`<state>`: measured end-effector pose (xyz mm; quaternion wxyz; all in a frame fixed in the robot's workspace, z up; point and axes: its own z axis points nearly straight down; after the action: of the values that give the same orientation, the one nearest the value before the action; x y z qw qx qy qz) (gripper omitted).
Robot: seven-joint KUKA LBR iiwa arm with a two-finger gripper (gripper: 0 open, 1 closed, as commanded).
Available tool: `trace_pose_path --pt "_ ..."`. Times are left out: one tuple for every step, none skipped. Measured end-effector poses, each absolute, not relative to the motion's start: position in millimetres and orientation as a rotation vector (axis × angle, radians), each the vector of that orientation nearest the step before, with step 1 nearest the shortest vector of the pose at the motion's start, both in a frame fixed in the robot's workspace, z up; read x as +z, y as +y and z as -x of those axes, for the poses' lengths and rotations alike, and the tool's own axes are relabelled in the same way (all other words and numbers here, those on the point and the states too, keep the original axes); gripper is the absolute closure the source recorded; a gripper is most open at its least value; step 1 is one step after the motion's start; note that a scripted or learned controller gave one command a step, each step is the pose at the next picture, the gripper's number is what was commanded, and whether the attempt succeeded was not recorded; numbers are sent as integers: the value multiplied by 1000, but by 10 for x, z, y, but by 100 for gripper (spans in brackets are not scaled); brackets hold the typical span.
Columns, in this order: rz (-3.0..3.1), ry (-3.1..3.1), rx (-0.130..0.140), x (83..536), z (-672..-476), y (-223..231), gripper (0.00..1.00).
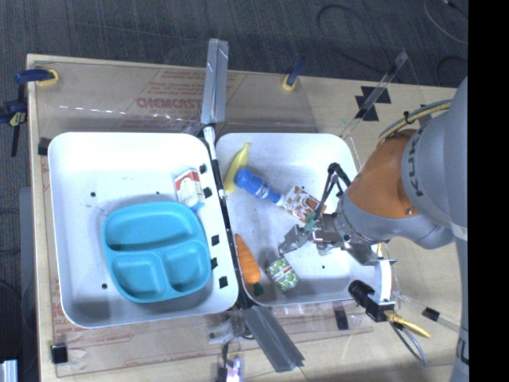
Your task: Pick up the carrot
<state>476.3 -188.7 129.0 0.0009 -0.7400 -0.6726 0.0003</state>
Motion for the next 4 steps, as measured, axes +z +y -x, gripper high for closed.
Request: trace_pose_path --pt "2315 -2118 2 1383 -4768 -1880 100" --pt "2270 -2170 -1 917 -4855 -2010 100" --pt "2351 -2083 1 1125 -4766 -2049 100" --pt "2756 -1501 2 2094 -4770 -1294 100"
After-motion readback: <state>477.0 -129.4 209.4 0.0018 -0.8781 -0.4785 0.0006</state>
